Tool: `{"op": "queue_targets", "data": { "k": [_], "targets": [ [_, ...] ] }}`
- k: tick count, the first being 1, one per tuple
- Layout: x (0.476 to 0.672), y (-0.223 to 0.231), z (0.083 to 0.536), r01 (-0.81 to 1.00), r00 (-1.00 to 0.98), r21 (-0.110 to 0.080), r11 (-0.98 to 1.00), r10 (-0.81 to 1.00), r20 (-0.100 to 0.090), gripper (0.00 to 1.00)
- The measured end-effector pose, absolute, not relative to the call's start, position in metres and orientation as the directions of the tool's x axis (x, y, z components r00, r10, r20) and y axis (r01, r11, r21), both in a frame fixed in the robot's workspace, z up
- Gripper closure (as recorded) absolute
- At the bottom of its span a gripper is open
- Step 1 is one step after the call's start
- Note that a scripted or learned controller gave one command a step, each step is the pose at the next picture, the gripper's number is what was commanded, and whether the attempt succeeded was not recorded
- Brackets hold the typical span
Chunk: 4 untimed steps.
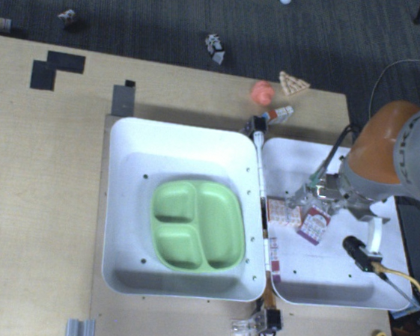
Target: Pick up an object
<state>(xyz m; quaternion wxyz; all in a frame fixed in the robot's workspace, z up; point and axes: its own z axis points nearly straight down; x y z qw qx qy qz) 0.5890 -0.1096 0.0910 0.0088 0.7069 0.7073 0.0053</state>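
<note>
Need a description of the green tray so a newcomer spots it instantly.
Start at the two white bins side by side on the wooden bench and take the left bin, the one away from the arm. The green tray lies flat in its middle. It is pale green with rounded corners and three compartments, and it is far larger than the small printed packets in the right bin.
</note>
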Motion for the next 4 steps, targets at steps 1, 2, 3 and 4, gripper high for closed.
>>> {"op": "queue_targets", "data": {
  "k": [1, 2, 3, 4],
  "targets": [
    [0.592, -0.107, 0.104, 1.000, -0.003, 0.027, 0.003, 1.000, -0.002, 1.00],
    [0.591, -0.107, 0.103, 1.000, -0.003, 0.026, 0.003, 1.000, -0.002, 0.00],
    [0.552, -0.106, 0.091, 1.000, -0.002, 0.022, 0.002, 1.000, -0.002, 0.00],
    [0.555, -0.104, 0.104, 1.000, -0.004, 0.028, 0.004, 1.000, 0.000, 1.00]
  ]
}}
